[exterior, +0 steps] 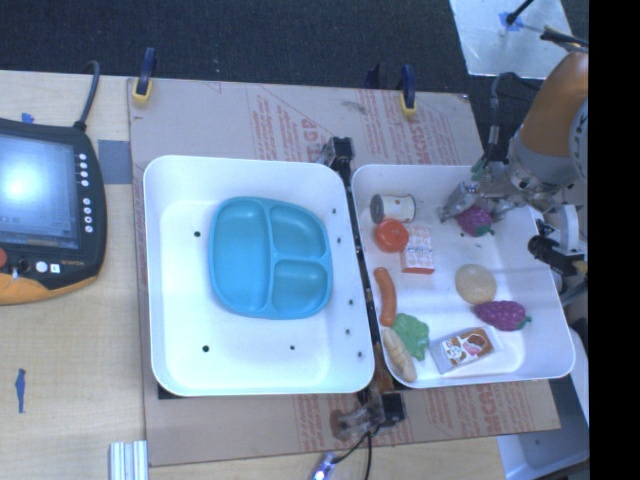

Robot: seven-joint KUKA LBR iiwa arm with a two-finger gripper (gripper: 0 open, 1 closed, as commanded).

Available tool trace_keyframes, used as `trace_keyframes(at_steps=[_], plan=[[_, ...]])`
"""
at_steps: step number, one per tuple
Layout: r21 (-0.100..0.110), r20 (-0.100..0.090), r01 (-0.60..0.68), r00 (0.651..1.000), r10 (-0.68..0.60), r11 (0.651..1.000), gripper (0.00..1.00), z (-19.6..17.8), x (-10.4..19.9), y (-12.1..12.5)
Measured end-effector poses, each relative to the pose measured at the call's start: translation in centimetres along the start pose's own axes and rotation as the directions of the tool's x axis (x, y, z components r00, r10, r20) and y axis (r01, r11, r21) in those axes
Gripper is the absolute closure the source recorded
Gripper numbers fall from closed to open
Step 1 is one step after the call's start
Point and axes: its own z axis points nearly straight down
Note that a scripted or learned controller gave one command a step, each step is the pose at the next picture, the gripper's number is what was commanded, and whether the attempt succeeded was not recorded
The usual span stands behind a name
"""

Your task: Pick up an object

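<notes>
In the right bin [560,363], near its far wall, the jaws [478,206] hang low over a small purple object [474,219], and this looks like the piece chosen for the pick since the arm's wrist is directly above it. Whether the jaws are spread or closed on it I cannot tell; they blur into the purple shape. It looks lumpy, dark magenta, perhaps a toy fruit. Nearer than it in that bin lie a pale round piece [476,283] and a purple grape bunch [501,314], well apart from it. The left bin [170,268] carries a blue divided plate [270,257], likely as a drop spot.
</notes>
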Motion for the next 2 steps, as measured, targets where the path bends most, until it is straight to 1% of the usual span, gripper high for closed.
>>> trace_keyframes(at_steps=[1, 2], plan=[[0.001, 0.001, 0.003, 1.0, -0.003, 1.0, 1.0, -1.1, 0.0, 0.0], [0.003, 0.0, -0.001, 1.0, 0.001, 1.0, 1.0, -1.6, 6.6, 0.0]])
